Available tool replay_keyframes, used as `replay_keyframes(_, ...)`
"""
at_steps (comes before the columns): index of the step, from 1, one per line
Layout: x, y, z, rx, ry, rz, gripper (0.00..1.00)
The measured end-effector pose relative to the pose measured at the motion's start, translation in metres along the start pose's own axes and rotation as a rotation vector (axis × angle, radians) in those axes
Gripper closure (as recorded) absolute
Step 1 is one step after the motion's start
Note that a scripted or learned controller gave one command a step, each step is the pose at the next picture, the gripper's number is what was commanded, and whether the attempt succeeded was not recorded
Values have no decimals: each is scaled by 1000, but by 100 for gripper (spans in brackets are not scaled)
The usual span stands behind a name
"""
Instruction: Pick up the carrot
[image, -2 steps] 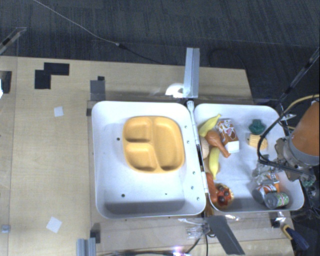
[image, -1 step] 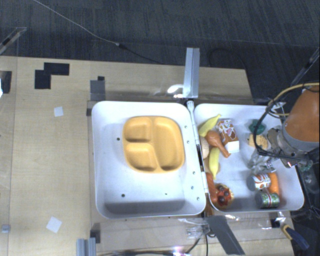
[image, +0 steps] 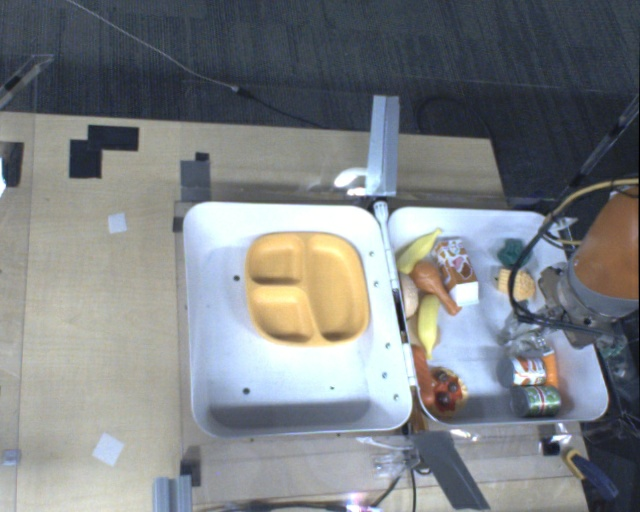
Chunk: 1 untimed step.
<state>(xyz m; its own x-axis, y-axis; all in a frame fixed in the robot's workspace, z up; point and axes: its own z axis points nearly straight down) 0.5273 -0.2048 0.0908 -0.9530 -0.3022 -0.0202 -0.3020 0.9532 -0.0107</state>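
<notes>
The carrot (image: 550, 367) shows as a short orange stick in the right bin (image: 480, 225). It lies near the bin's front right corner, right beside a white-and-red labelled can (image: 527, 371). My gripper (image: 528, 337) hangs just above and behind the can and carrot. It hangs from the arm's orange band (image: 610, 250), which reaches in from the right. Wrist parts and cables hide the fingertips. I see nothing held.
A green can (image: 536, 402) sits in front of the carrot. Two bananas (image: 421, 250), a drumstick (image: 437, 284), a strawberry box (image: 452, 258) and a white cube (image: 466, 294) crowd the bin's left side. The left bin (image: 215, 300) holds a yellow divided plate (image: 305, 287).
</notes>
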Motion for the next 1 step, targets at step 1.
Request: replay_keyframes(1, 18, 4, -100, 0, 5, -8, 100)
